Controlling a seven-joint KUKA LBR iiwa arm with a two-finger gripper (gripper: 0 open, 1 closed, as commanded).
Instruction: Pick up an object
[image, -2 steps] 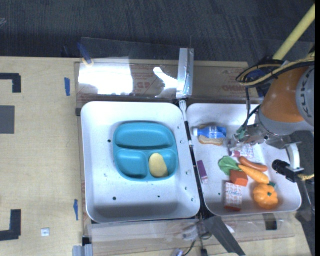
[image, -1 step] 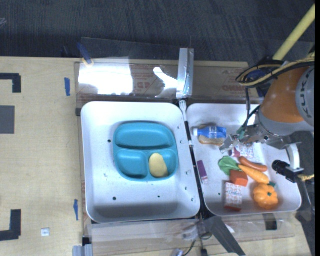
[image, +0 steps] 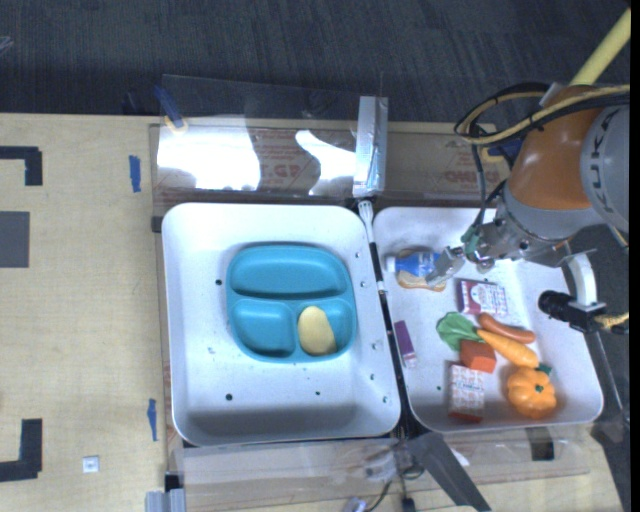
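Note:
My gripper (image: 468, 252) hangs low over the back of the right bin (image: 590, 400), reaching in from the right. Just left of it, close to or touching its tip, lies a small blue and white object with a tan base (image: 418, 268). Below the gripper lie a red and white packet (image: 482, 297), a carrot with green leaves (image: 503, 340), an orange pumpkin (image: 530, 392), a red and white box (image: 466, 388) and a thin purple stick (image: 404, 342). Nothing shows between the fingers.
The left bin (image: 190, 320) holds a blue divided plate (image: 290, 300) with a yellow egg-shaped item (image: 316, 330) in its lower right compartment. A ridge (image: 380, 310) separates the two bins. A clear panel (image: 260, 150) stands behind them.

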